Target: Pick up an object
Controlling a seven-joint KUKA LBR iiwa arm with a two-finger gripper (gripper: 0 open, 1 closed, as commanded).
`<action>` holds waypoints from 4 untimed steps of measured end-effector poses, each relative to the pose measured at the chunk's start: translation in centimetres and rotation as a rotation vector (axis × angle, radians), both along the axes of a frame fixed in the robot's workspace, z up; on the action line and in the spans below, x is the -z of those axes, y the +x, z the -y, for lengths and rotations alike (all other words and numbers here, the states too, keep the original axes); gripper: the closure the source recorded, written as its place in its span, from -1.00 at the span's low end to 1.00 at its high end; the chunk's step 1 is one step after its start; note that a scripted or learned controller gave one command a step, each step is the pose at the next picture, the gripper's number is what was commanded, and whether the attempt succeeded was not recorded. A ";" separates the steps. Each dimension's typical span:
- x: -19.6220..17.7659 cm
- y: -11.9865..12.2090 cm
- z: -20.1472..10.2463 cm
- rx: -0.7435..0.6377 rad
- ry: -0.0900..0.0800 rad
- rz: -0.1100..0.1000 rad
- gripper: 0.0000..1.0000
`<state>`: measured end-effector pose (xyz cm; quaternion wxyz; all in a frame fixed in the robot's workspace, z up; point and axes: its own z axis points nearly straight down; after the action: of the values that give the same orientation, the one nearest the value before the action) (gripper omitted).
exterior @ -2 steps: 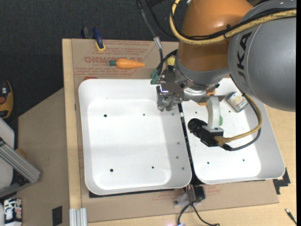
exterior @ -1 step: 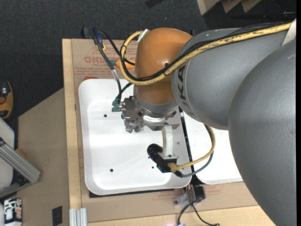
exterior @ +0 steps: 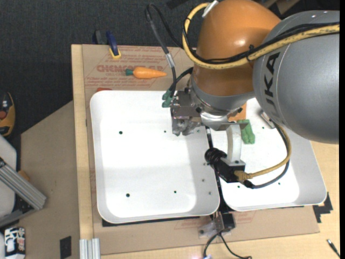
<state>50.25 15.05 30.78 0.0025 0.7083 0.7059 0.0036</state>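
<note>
My gripper [exterior: 182, 127] hangs under the big orange-banded wrist, over the far right part of the left bin [exterior: 135, 166]. Nothing is visible under it on the white floor. A green block [exterior: 247, 132] lies in the right bin [exterior: 280, 188], just right of the wrist, with a small orange piece [exterior: 241, 111] peeking out behind it. An orange toy carrot [exterior: 146, 73] with a green tip lies on the cardboard beyond the left bin's far rim, outside both bins.
The arm's body covers most of the right bin's far half. A black cable [exterior: 253, 177] loops from the wrist over the right bin. A blue-and-yellow clamp [exterior: 113, 46] holds the cardboard's far edge. Metal parts lie at the left.
</note>
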 end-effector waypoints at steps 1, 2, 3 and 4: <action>3.4 -1.0 5.7 0.003 -0.003 -0.015 1.00; 3.8 8.9 2.8 -0.006 -0.001 -0.004 1.00; 9.0 3.1 -5.3 -0.013 0.000 -0.019 1.00; 6.0 3.3 7.9 0.011 -0.006 -0.009 1.00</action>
<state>53.55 7.10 24.78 0.0015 0.7120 0.7022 -0.0018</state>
